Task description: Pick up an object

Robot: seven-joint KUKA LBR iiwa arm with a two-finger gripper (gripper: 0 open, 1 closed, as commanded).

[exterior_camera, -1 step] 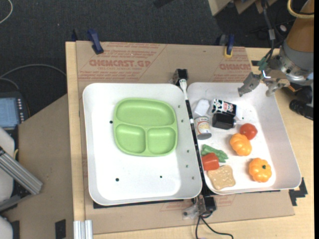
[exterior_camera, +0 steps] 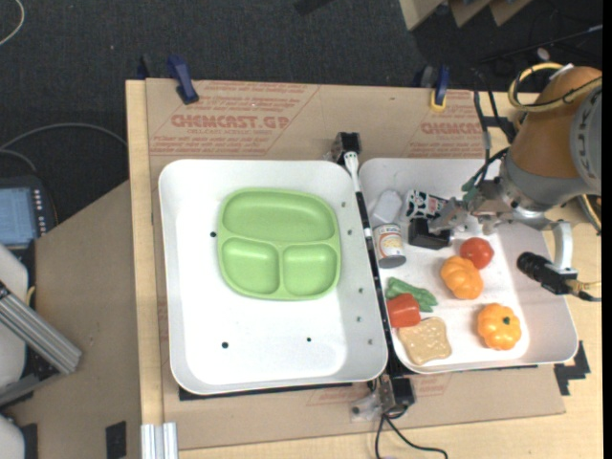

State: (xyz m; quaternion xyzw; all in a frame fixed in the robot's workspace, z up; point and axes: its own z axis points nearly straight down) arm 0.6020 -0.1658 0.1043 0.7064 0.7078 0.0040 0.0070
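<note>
We count two white bins side by side, the left bin [exterior_camera: 182, 285] and the right bin [exterior_camera: 550, 347], and one green divided plate [exterior_camera: 279, 243] with three compartments. Among the food pieces we count two orange peppers, one [exterior_camera: 462, 277] and another [exterior_camera: 499, 325], one red tomato [exterior_camera: 476, 251], one red pepper with green leaves [exterior_camera: 405, 304], one slice of toast [exterior_camera: 426, 340], one small can [exterior_camera: 389, 243] and one black-and-white carton [exterior_camera: 421, 204]. We also count two blue clamps, one [exterior_camera: 182, 79] and the other [exterior_camera: 439, 86], on the board's far edge.
</note>
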